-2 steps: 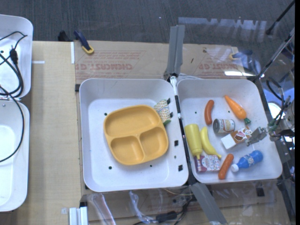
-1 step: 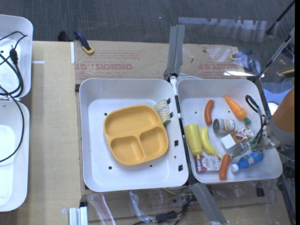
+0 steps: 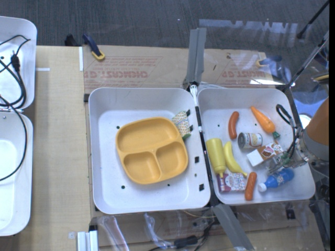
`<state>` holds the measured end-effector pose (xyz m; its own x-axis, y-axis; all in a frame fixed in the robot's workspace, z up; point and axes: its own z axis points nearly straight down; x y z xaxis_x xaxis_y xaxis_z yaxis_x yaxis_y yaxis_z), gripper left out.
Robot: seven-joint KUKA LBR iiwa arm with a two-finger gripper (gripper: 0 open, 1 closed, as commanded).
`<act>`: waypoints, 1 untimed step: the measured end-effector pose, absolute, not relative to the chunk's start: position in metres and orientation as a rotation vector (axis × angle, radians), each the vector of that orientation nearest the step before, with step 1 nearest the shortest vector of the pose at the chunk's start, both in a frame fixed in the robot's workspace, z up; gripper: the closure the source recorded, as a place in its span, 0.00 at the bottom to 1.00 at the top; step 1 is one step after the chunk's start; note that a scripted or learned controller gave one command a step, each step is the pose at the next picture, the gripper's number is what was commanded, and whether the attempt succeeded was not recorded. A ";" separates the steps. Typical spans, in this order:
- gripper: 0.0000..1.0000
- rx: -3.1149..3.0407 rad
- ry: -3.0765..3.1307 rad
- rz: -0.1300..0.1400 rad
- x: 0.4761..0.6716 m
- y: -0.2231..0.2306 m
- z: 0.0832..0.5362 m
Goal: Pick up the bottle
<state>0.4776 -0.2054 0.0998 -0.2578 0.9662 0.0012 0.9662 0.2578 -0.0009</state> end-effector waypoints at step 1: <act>0.00 -1.912 -2.491 0.000 0.478 -0.205 0.100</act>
<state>0.4776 -0.2054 0.0998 -0.2584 0.9660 0.0012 0.9660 0.2584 -0.0011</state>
